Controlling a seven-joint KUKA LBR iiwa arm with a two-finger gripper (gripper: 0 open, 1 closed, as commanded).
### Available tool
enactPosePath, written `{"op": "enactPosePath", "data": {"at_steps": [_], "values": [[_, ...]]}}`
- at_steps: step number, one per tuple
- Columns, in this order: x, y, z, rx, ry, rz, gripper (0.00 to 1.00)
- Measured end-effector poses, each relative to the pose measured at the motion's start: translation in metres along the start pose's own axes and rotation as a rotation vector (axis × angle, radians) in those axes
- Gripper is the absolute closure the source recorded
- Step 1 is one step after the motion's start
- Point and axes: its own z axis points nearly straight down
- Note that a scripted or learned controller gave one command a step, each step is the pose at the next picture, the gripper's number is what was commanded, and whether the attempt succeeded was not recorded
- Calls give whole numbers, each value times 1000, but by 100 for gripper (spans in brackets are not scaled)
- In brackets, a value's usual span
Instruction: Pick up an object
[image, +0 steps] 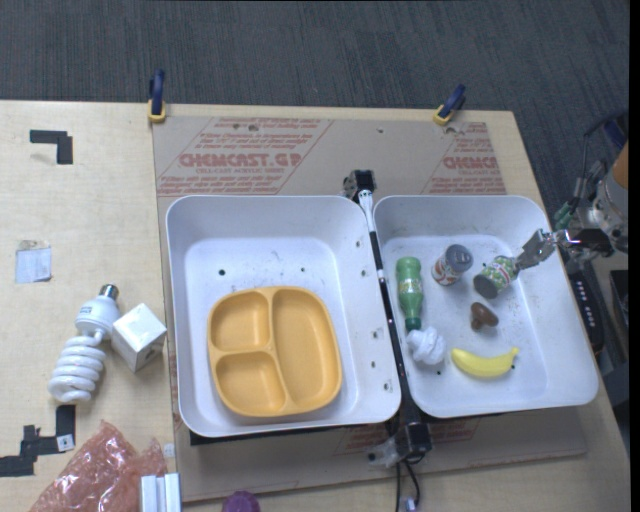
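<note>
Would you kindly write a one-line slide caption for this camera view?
Robot hand reaches over the right bin beside a small can, with a yellow divided plate in the left bin.

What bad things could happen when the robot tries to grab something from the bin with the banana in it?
The gripper is close to the small green-labelled can, which lies tilted against a dark lump, so it might roll or slip away. The things are crowded: reaching for the other can could bump the green bottle. The banana lies flat and curved, so it may be hard to pinch.
</note>
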Motion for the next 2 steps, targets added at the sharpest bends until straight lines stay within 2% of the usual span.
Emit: {"op": "enactPosePath", "data": {"at_steps": [1,2], "values": [[1,-11,113,4,10,-3,0],[28,-74,112,0,0,2,0]]}}
